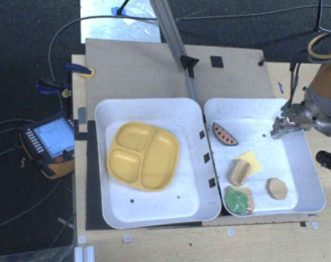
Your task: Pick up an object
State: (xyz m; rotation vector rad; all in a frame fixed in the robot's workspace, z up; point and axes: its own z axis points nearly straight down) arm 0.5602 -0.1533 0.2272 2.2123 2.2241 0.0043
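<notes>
Four toys lie in the right bin [312, 162]; the melon slice [224, 134] is nearest. Gripper [278, 129] hovers at the rim, grip unclear: centre over one, descend straight.

Robot lab: teach pendant [49, 145], cables, 2 bins [154, 212]

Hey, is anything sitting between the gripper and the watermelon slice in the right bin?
Nothing visible. The gripper sits at the right bin's upper right, and only bare white floor lies between it and the watermelon slice.
</notes>
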